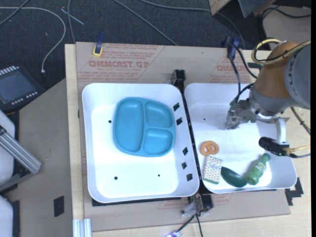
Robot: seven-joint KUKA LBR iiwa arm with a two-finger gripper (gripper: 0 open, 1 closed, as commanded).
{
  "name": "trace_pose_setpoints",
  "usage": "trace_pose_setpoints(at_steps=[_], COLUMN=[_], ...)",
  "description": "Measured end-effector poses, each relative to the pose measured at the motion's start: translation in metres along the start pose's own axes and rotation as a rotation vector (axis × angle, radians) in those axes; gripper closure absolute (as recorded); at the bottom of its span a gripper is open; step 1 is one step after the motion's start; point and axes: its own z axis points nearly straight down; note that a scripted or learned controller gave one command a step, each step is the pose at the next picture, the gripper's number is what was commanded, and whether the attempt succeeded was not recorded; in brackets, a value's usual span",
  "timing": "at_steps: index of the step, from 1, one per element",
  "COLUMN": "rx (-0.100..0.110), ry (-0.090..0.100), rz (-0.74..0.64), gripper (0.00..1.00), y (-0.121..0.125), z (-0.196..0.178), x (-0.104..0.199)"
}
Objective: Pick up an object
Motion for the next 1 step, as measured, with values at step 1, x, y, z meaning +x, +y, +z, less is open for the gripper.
trace_pose_setpoints(at_steps=[1], rx=[-0.005], ry=[-0.002], rz=[-0.001], gripper=[1.00], y=[0.0042], z=[-0.0646], x=[0.0015])
